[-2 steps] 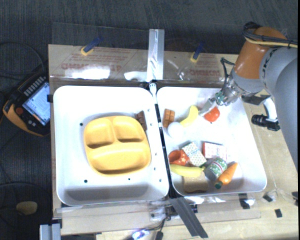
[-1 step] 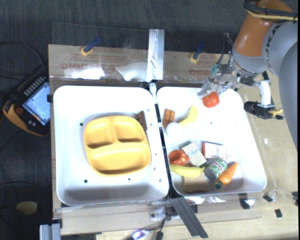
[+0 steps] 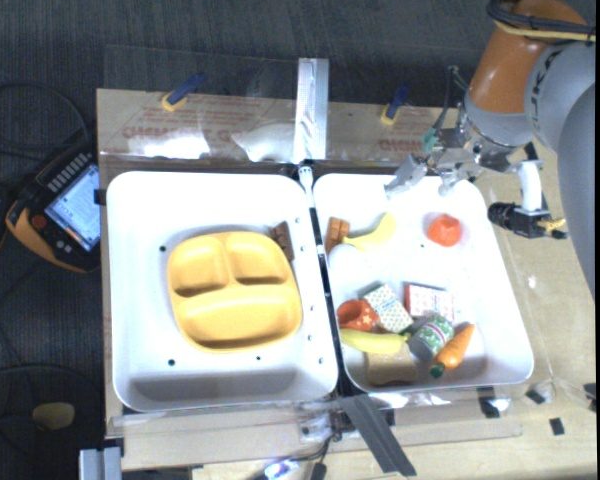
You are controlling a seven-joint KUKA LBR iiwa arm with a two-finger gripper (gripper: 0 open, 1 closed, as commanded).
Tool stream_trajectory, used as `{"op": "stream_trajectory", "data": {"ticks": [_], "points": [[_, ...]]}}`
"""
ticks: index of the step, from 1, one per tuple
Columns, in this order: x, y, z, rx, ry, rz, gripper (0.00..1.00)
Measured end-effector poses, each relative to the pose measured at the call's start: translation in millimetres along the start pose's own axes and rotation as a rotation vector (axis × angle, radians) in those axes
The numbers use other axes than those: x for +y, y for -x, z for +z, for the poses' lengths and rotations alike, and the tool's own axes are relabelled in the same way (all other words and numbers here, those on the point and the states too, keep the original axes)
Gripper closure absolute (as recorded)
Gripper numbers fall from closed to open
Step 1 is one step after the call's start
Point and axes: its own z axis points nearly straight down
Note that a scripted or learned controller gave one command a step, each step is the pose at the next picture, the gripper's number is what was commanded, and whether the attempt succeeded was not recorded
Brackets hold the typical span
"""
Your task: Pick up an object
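My gripper [image 3: 427, 174] hangs over the back rim of the right bin [image 3: 510, 298], open with nothing between its fingers. Just in front of it a red tomato [image 3: 444, 230] lies alone on the bin floor. To the left are a pale banana piece [image 3: 372, 232] and a small brown block [image 3: 337, 231]. Near the front lie a red fruit [image 3: 355, 314], a patterned box [image 3: 386, 308], a red-and-white box [image 3: 427, 299], a small can [image 3: 432, 333], a carrot [image 3: 456, 346] and a yellow banana [image 3: 372, 343].
The left bin [image 3: 140, 268] holds a yellow divided tray [image 3: 235, 286] with a small brown item [image 3: 282, 236] at its back right corner. A metal divider [image 3: 312, 108] rises behind the bins. Blue clips [image 3: 183, 91] hold plastic sheeting at the back.
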Motion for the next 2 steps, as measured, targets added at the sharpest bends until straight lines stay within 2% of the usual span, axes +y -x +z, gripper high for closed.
{"op": "stream_trajectory", "data": {"ticks": [1,2], "points": [[0,0,0,0.0,0.0,0.0,0.0],[3,-11,103,-0.003,0.007,-0.106,0.0]]}}
